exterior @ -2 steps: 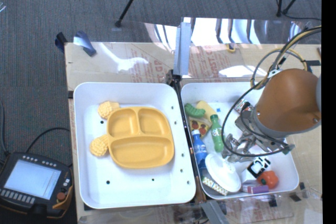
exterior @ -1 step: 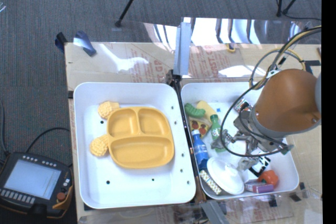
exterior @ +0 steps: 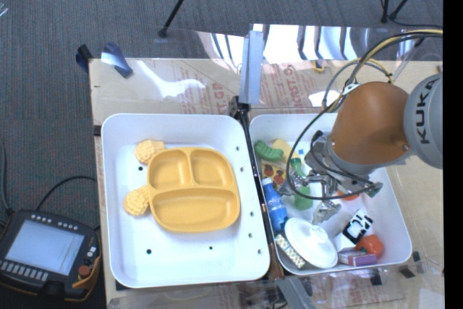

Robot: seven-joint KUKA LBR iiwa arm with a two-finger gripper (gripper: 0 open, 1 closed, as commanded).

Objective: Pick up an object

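Camera view: gripper (exterior: 323, 208) hangs over the right bin (exterior: 400, 217), beside a white dish (exterior: 311, 242). Whether it grips anything, I cannot tell.

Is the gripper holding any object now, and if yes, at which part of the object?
It cannot be told. The gripper hangs low over the right bin, above the white dish and beside the blue bottle, with nothing seen in its grasp.

White bins (exterior: 116, 228): two
Yellow divided plate (exterior: 194, 189): one, in the left bin
Blue bottle (exterior: 274, 203): one
White lid (exterior: 311, 242): one
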